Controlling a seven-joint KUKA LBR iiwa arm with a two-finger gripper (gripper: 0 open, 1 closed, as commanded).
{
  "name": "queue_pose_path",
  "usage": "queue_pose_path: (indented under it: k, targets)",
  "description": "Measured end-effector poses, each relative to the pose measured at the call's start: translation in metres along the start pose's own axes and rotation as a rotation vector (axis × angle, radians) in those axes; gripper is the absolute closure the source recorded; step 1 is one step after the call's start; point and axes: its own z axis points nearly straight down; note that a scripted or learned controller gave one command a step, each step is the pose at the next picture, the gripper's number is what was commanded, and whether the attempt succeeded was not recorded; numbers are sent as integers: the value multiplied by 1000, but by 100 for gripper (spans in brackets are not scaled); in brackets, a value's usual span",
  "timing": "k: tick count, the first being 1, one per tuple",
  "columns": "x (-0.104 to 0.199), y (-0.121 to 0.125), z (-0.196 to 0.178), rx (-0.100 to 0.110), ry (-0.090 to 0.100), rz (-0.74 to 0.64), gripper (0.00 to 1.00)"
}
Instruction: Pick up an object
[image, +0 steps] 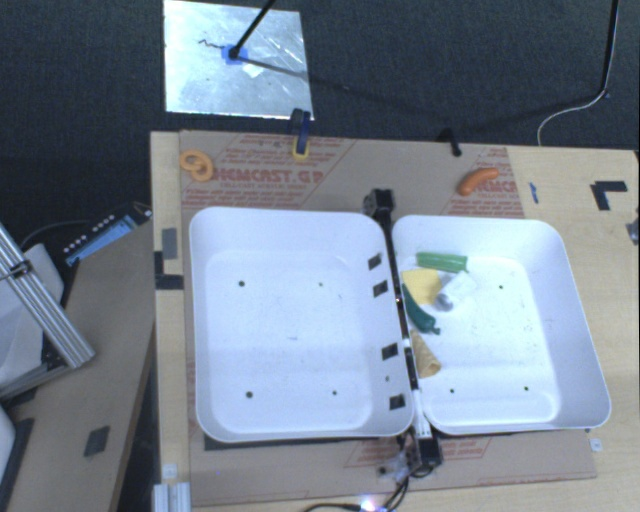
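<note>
Two shallow white plastic bins (290, 330) sit on a tan cardboard-covered surface (330, 165) printed with red lettering; a bright green stick-shaped toy (442, 262) overlaps a yellow wedge-shaped toy (421, 287).

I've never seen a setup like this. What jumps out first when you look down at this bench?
Two big shallow white bins sit side by side, the left bin and the right bin. A small colourful heap lies against the right bin's left wall: a green stick, a yellow piece and a tan piece. An orange sausage-shaped toy lies on the board behind that bin.
</note>
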Motion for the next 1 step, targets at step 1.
queue_pose_path:
  k: [1]
  targets:
    - [11,53,-50,-10,-1,-14,100]
